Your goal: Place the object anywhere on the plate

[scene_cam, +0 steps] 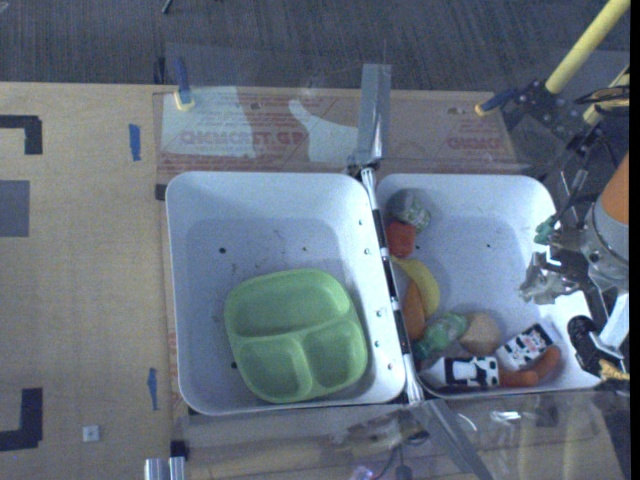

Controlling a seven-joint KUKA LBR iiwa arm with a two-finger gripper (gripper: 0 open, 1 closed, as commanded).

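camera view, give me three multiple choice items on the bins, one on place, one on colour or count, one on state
1. Where does the green three-compartment plastic plate lie?
A. left white bin
B. right white bin
C. on the bench

2. What colour is the banana-shaped toy?
A. blue
B. yellow
C. purple

3. What lies on the plate?
A. the banana
B. a toy cow
C. nothing yet

Answers: 1 A, it sits inside the left white bin. 2 B, it is yellow, in the right white bin. 3 C, its compartments are bare.
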